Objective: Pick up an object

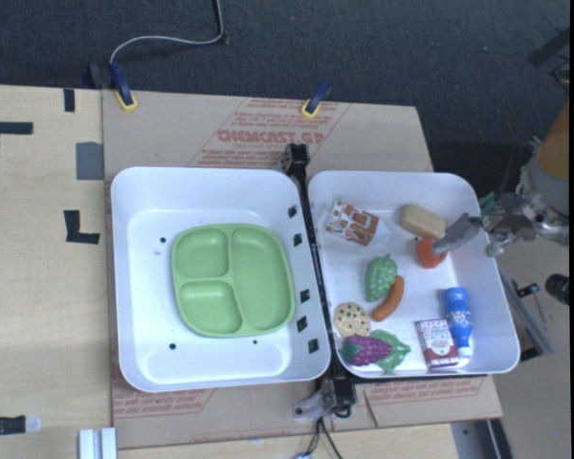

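Several toy foods are lying in the right bin (478, 199), the landmark here. A red tomato (428, 253) is sitting near that bin's right wall, just below a tan bread roll (422, 221). The tool (456, 234) is reaching in over that same wall, a grey finger touching or overlapping the tomato; whether it is gripping cannot be told. Toward the bin's middle are lying a green vegetable (382, 275) and an orange sausage (388, 299). Left of this bin, a green divided plate (233, 280) is resting in the left bin (139, 256). Judging by position, the approach is under way; next, closing and lifting.
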`<state>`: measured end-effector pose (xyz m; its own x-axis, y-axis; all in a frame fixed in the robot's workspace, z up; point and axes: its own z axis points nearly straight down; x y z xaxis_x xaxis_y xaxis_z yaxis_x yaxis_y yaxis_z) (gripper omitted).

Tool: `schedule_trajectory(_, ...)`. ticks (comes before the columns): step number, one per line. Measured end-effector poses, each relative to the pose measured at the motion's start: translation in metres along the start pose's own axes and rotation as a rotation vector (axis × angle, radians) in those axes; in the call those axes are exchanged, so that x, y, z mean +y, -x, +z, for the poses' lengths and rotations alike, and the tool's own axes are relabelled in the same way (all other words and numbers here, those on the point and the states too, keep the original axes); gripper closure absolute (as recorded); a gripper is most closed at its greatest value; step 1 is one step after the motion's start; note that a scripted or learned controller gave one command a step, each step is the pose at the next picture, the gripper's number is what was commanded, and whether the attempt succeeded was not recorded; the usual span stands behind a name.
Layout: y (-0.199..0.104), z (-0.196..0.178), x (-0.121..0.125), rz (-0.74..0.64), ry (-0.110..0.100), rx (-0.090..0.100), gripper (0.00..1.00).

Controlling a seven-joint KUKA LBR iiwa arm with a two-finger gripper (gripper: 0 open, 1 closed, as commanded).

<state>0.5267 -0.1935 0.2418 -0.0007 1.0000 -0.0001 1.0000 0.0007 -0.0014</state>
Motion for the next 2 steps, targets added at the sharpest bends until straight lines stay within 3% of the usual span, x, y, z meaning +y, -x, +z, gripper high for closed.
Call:
schedule_trajectory(1, -0.0591, 0.1496, 0.0342, -0.001, 0.000, 0.001, 0.00)
schedule_trajectory(2, -0.0590, 0.1406, 0.0339, -0.001, -0.002, 0.001, 1.00)
